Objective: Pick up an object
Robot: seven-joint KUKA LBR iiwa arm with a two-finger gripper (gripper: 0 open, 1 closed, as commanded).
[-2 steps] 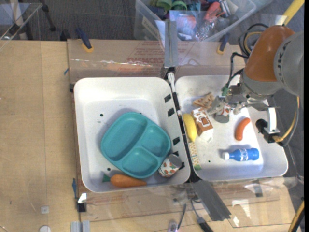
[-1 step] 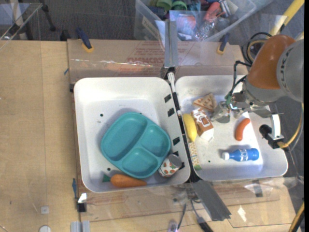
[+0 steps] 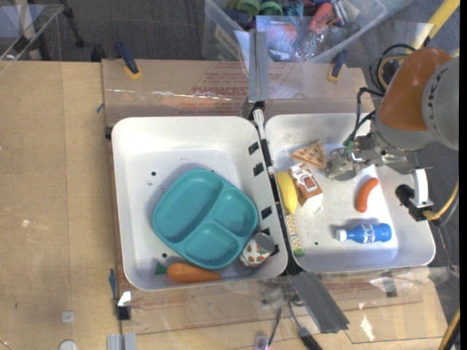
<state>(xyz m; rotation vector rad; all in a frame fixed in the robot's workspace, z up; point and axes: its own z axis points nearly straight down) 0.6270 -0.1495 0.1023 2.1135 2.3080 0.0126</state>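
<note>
My gripper [image 3: 341,166] hangs low over the right bin [image 3: 412,250], near its back middle. It sits just right of a tan triangular waffle piece [image 3: 310,154] and up-left of an orange-red sausage [image 3: 365,193]. A brown-and-white carton [image 3: 307,187] lies beside a yellow banana [image 3: 287,192] at the bin's left side. A blue bottle [image 3: 365,232] lies on its side near the front. I see nothing held in the gripper.
The left bin [image 3: 135,159] holds a teal divided plate [image 3: 205,217], an orange carrot [image 3: 193,272] at the front and a small strawberry-print carton [image 3: 255,252]. A clear tub of toys [image 3: 292,9] stands behind the bins. A divider wall [image 3: 263,173] separates the bins.
</note>
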